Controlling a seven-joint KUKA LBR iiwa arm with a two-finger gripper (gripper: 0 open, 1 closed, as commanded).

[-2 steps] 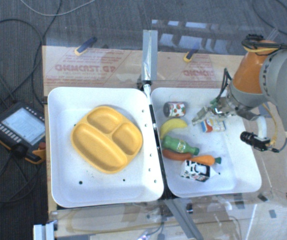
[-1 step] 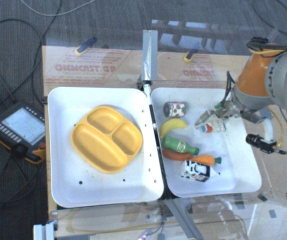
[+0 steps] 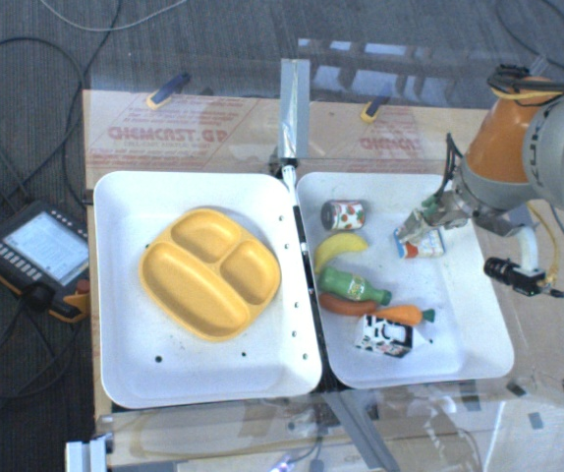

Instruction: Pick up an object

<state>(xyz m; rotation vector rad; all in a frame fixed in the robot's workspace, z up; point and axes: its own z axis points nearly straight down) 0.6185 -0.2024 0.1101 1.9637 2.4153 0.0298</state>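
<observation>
While its grip is unreadable (blurred), end effector (image 3: 429, 220) overlaps a small carton (image 3: 420, 247).

A yellow divided plate (image 3: 211, 272) lies near the middle of the left bin (image 3: 125, 362), tilted toward the bin's lower right corner; a teach pendant (image 3: 36, 257) rests on the dark floor just beyond the bench's left edge, cables (image 3: 27, 116) looping behind it. Two yellow-and-blue clamps (image 3: 167, 89) sit along the bench's far edge.
</observation>
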